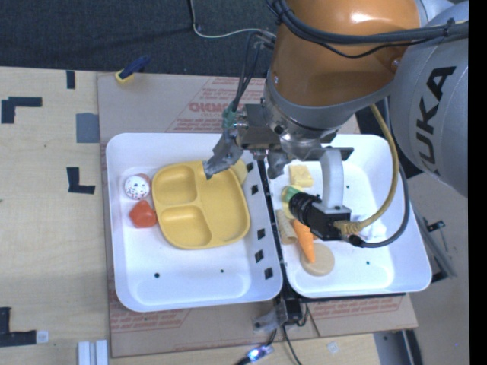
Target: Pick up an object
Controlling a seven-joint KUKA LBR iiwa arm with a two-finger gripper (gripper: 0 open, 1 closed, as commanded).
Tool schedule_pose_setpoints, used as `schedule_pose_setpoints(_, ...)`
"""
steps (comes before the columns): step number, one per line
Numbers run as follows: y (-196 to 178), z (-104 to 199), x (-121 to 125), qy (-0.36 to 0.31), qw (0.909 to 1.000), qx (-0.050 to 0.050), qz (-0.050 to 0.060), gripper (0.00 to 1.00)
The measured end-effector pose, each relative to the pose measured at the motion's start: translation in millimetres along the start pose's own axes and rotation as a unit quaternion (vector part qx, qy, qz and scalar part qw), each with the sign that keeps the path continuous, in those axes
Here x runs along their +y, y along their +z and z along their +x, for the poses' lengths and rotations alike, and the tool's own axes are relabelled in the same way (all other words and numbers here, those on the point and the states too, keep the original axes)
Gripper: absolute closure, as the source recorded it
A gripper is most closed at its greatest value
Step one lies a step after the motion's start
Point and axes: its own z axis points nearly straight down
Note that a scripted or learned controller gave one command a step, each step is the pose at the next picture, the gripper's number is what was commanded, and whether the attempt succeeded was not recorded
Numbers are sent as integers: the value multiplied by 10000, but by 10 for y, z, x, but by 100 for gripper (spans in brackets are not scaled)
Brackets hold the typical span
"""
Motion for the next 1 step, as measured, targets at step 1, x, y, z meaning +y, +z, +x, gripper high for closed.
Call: schedule_pose_setpoints(1, -50, -25, -3, 19, 10000, -27, 47, 100)
